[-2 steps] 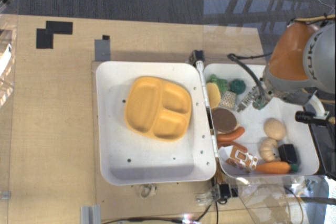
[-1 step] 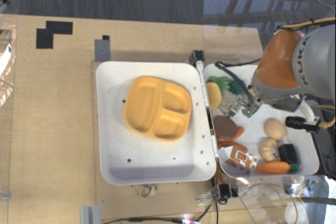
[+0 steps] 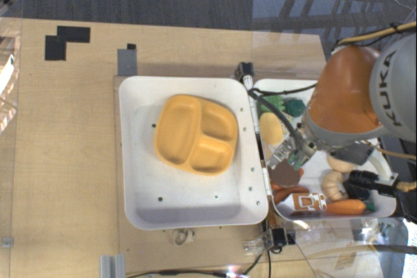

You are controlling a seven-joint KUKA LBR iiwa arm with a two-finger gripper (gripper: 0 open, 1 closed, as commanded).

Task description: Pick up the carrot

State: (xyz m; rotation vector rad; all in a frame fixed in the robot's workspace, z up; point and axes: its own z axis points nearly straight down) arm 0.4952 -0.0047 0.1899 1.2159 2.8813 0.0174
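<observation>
The carrot [image 3: 345, 207], orange with a green tip at its right end, lies along the near wall of the right bin [image 3: 287, 84]. My gripper [image 3: 292, 156] hangs low over the left part of that bin, above a brown round piece [image 3: 286, 175]. It is up and to the left of the carrot, clearly apart from it. The arm's orange band hides much of the bin's middle.
The right bin also holds a yellow lemon-like piece [image 3: 272, 128], a green item [image 3: 287, 104], a red-brown bottle with a white label [image 3: 303, 200] and a beige bulb [image 3: 333, 185]. A yellow divided plate [image 3: 195, 134] lies in the left bin [image 3: 189, 205].
</observation>
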